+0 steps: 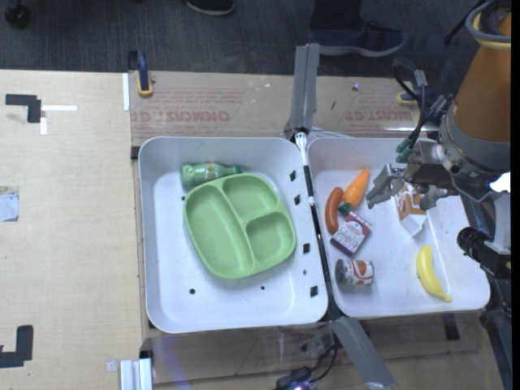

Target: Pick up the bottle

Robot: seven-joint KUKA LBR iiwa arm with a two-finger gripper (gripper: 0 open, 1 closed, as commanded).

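The bottle (209, 171) is green and lies on its side in the left bin (162, 242), at the far edge just behind the green divided plate (240, 224). My gripper (406, 192) hangs over the right bin (463, 242), far to the right of the bottle. It is open, with nothing held between its fingers. A small orange and white carton (411, 208) lies just under it.
The right bin holds a carrot (356, 187), a red sausage (332, 208), a small pink carton (351, 236), a can (355, 272) and a banana (431, 273). The raised divider between the bins (311, 210) lies between my gripper and the bottle.
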